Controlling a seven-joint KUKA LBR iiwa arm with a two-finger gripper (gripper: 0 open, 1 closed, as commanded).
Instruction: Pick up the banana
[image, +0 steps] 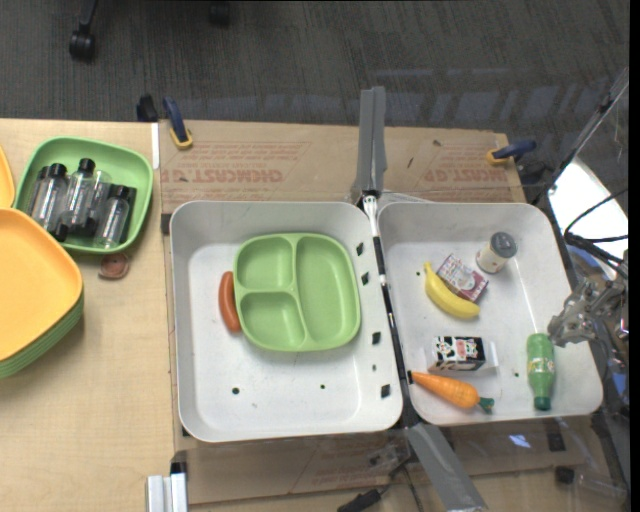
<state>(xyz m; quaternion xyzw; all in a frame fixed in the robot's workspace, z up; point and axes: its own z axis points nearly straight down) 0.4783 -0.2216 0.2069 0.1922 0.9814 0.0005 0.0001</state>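
Right bin; banana untouched, gripper apart.

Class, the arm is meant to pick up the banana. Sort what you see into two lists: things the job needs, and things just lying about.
Needed for the job:
banana
gripper
right bin

Just lying about:
carrot
green bottle
milk carton
small jar
pink packet
green divided plate
sausage

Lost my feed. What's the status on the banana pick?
Pincer at right bin's right edge. Banana untouched, against pink packet. Approach clear.
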